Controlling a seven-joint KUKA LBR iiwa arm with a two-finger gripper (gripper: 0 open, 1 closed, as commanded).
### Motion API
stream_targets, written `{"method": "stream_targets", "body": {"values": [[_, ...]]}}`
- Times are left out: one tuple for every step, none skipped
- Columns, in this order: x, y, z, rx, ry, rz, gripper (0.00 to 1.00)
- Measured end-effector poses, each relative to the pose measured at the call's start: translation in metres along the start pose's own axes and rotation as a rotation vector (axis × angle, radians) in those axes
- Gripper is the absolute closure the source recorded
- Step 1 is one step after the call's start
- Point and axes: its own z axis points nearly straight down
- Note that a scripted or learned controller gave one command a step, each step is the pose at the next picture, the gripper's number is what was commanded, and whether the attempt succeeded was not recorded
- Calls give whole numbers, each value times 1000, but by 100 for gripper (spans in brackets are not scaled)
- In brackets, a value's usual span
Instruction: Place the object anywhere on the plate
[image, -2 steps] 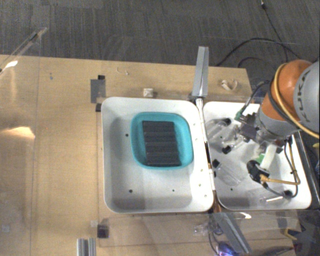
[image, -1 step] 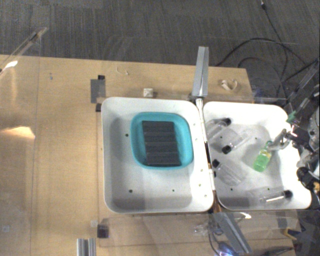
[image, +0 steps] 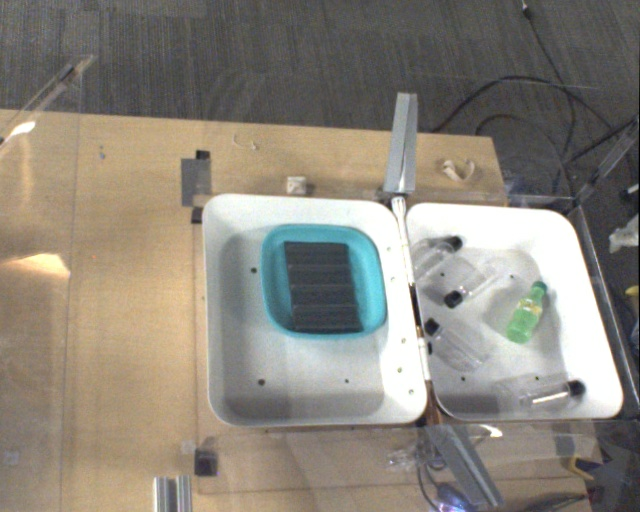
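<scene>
presently: object staged in right bin, plate waiting in left bin

the surface (image: 120, 300) carries two shallow white bins side by side. the left bin (image: 235, 390) holds a teal plate (image: 272, 270) with a dark ribbed insert (image: 322, 288) lying on it. the right bin (image: 590, 300) holds a small green bottle (image: 526, 314), lying tilted toward the bin's right half, and several clear bottles with black caps (image: 452, 296) scattered near the divider and along the lower wall.

claw state: cannot be told from this view.

handling judgement: the green bottle is the most distinct candidate for the object. it looks light, rigid plastic with a smooth, probably slippery skin, and its round body is likely to roll when nudged. grip across the middle of the body, jaws square to its long axis, rather than at the narrow cap end. the clear bottles are hard to outline against the white bin, so their edges are uncertain.
</scene>
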Motion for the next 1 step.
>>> {"method": "stream_targets", "body": {"values": [[-8,7,-34,2,-3,120,0]]}}
